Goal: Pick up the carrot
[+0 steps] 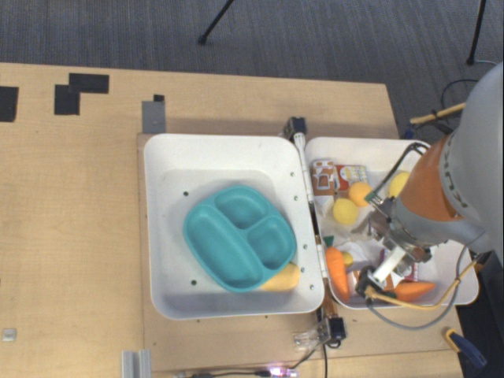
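Wood of pale colour makes the bench top (71, 235), and some black angular marks (82, 90) sit on it at the far left. Behind the bench is a grey carpet floor (339, 22), where thin black stand legs (227, 10) cross it. Two white bins stand side by side, touching along a middle rail.

The left bin (169, 290) holds a teal divided plate (239, 236). A pale yellow thing (283, 278) lies against the near right edge of the plate.

The right bin (346, 148) is crowded. The carrot (337, 268) lies there close beside the left wall, towards the near corner, with its length pointing roughly along that wall. Two yellow round fruits (344, 211) are just beyond it, next to a small printed packet (324, 176). Another long orange thing (413, 290) lies near the front wall.

The grey arm with its orange band (429, 187) reaches in from the right. The gripper (387, 246) is low over the middle of the right bin, just to the right of the carrot. I cannot tell if it is open or closed, and nothing is visibly held in it.

Loose cables (323, 339) lie on the bench at the near edge.
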You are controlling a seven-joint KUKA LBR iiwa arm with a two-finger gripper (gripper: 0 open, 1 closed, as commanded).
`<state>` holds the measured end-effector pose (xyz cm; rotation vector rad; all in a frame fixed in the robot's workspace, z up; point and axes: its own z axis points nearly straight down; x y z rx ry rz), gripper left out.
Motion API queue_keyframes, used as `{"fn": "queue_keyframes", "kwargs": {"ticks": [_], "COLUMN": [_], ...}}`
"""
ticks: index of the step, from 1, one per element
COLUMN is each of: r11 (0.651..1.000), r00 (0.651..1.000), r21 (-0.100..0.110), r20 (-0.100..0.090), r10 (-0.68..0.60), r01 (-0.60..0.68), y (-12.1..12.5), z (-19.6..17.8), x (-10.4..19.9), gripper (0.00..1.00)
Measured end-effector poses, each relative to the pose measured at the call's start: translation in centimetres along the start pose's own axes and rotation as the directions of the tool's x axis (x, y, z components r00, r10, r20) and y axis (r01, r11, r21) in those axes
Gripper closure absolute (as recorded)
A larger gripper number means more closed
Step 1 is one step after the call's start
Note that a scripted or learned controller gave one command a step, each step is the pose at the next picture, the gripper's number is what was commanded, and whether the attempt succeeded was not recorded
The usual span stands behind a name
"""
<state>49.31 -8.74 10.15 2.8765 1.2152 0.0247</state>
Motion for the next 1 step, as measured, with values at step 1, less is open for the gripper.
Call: {"fn": "queue_keyframes", "kwargs": {"ticks": [1], "r11": [0.995], "r00": [0.995], "r21": [0.022], "r20": [0.008], "r10": [0.099], "r01": [-0.099], "y": [6.15], "z": [-8.17], "x": [7.48], "gripper": [0.0]}}
